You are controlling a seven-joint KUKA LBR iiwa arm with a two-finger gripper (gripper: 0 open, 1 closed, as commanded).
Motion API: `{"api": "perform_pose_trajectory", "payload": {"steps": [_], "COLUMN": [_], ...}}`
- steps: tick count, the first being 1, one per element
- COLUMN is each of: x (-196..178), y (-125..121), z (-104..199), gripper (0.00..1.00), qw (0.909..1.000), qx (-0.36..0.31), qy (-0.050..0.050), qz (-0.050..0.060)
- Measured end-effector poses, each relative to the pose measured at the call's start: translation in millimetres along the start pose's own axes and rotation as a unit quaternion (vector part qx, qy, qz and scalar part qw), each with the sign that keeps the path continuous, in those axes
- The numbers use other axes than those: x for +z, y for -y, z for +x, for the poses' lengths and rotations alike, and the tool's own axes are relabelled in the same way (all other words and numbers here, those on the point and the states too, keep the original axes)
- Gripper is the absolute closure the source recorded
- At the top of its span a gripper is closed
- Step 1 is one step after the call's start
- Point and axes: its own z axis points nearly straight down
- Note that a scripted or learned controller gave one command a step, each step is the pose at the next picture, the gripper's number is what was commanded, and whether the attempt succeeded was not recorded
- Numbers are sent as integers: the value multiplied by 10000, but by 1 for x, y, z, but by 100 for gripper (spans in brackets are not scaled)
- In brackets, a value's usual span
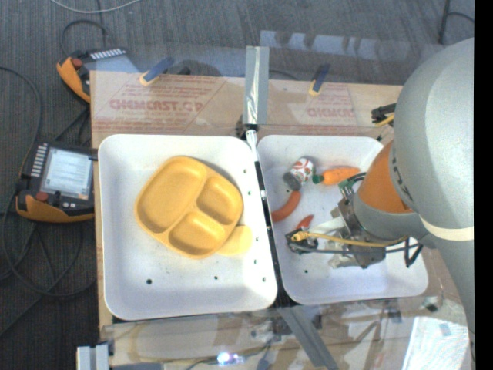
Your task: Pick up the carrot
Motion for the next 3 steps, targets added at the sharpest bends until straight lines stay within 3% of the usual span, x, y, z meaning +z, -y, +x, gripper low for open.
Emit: {"api": "perform_pose_trajectory", "payload": {"steps": [3], "x": [-20], "y": [3], "z": [-2], "gripper": [100], "qw": [9999], "qx": [-43], "qy": [99], "qz": [41]}}
